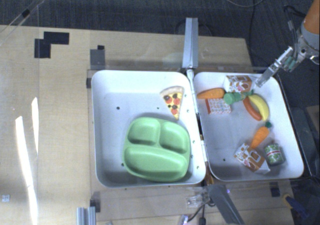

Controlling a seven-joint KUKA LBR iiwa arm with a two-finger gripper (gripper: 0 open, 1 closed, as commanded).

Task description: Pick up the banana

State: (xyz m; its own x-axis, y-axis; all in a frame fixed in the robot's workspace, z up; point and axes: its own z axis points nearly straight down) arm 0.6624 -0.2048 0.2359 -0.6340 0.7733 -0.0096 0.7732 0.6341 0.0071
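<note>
Banana (260,104) lies in the right bin (292,134), upper right part, touching a hot dog (252,110), green broccoli (233,98) just left. Gripper (263,77) hangs over the bin's far right corner, above the banana, holding nothing; can't tell its opening. Green tray (158,149) and pizza slice (173,100) in left bin (107,134).

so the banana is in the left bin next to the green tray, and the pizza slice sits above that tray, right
Not quite. The camera view shows the banana in the right bin, beside a hot dog, near the claw. The pizza slice does sit above the green tray in the left bin.
</note>
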